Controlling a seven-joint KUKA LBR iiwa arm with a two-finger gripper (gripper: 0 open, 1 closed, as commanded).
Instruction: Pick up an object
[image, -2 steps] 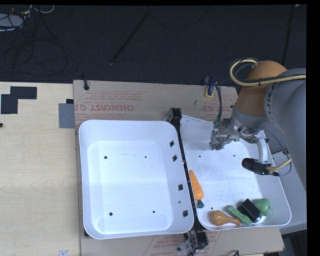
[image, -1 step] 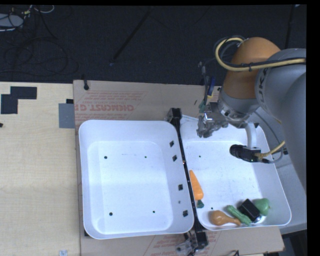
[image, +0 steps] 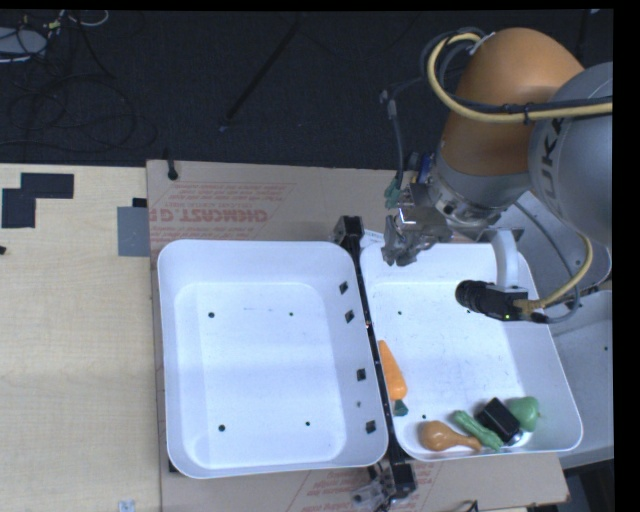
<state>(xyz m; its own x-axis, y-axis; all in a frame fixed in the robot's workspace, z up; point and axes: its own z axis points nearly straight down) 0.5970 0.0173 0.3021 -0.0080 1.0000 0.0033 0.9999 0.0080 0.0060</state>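
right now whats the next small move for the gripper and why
Probably travel toward the near end of the right bin and then descend. The gripper hangs over that bin's far edge with nothing between its fingers, while the objects lie at the near end: the carrot along the divider, and the tan piece, black block and green piece in the near corner.

Orange carrot (image: 392, 371) against right bin's divider
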